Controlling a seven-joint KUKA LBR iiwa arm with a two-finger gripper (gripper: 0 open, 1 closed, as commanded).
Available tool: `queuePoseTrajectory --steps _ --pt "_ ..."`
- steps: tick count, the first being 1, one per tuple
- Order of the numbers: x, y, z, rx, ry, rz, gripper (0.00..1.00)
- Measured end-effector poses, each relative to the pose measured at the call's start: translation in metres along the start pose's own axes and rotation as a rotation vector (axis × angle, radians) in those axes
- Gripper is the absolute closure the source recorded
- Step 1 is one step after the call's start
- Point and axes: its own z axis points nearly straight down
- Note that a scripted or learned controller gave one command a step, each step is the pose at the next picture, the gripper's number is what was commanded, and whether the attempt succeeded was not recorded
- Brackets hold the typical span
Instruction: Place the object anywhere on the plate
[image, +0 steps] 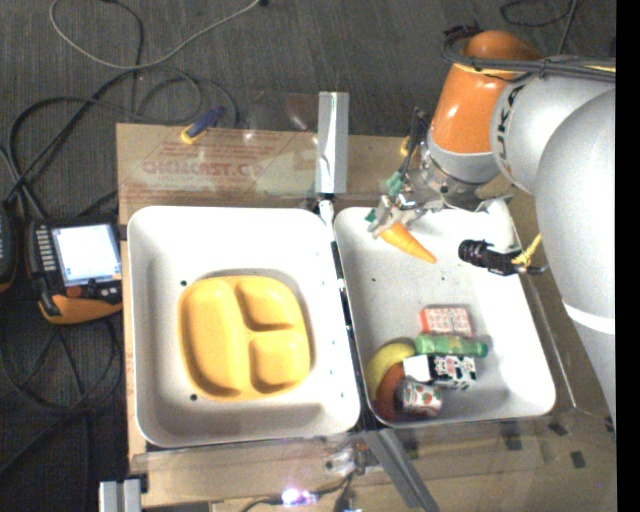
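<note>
The arm (560, 130) enters from the right and reaches across the far edge of the right bin (500, 300). Its orange band (468, 110) sits above the far right part of that bin. The wrist angles downward and to the left.

The gripper (392, 212) is positioned low at the far left corner of the right bin, close to the divide between the two bins. Whether it is open or closed cannot be determined from this view, and no grasp can be confirmed.

The orange carrot (412, 243) lies in the far left corner of the right bin. Its thick end is directly at the gripper and its tip points toward the bin's centre.

The yellow plate (245, 335) rests in the middle of the left bin (150, 260). It has three compartments.

Other items are grouped at the near edge of the right bin:
- a red box (446, 321);
- a green item (452, 346) just in front of the red box;
- a black-and-white carton (452, 370);
- a yellow fruit (385, 362) against the left wall;
- a small red can (420, 398) beside the fruit.
</note>
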Motion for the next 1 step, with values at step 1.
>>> queuePoseTrajectory --steps 1 --pt "0.0949 -0.0965 0.0007 0.001 0.007 0.092 1.00"
